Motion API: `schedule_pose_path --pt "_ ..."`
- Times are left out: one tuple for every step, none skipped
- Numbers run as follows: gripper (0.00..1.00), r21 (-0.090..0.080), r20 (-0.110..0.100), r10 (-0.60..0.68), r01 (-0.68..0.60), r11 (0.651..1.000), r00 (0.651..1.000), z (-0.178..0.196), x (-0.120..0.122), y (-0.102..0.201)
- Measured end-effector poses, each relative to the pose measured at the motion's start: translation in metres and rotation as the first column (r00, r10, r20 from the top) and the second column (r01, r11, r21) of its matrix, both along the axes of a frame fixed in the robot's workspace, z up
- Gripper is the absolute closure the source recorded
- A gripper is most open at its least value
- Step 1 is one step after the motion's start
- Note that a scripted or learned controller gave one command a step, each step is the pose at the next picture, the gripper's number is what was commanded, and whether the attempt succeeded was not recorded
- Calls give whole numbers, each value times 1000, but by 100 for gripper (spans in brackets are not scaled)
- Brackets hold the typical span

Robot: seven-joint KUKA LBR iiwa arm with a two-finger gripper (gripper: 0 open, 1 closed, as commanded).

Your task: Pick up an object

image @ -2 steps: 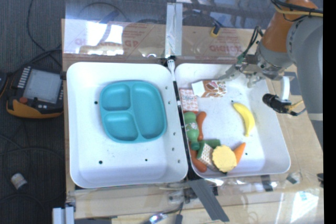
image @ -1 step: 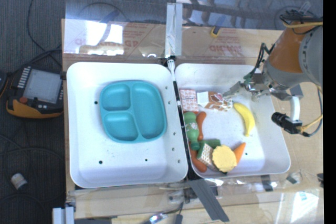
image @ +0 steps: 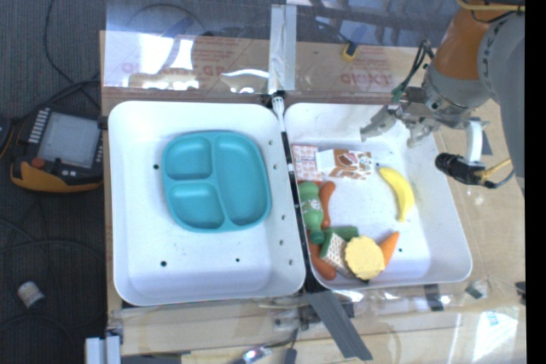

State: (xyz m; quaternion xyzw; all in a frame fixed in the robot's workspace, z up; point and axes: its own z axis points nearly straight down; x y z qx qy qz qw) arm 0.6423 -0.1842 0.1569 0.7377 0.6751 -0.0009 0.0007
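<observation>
Nearest the camera, a yellow round toy [image: 364,257] lies at the front of the right bin [image: 444,217], touching two carrots [image: 388,245] and a waffle-like square. Behind them: one banana [image: 398,191], one green vegetable [image: 310,206], one flat printed packet [image: 333,161]. The left bin [image: 136,226] holds one blue divided plate [image: 215,181]. The hand [image: 401,125] hovers above the right bin's back edge, fingers spread, pinching nothing. By my reading, nothing is picked yet; descent and grasp remain.

Glossy white plastic bins [image: 136,268]; smooth teal tray [image: 215,181], probably plastic; matt carpet [image: 51,268].
</observation>
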Motion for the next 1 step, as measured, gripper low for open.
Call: schedule_pose_path --pt "0 0 -1 0 0 1000 1000 0 0 0"
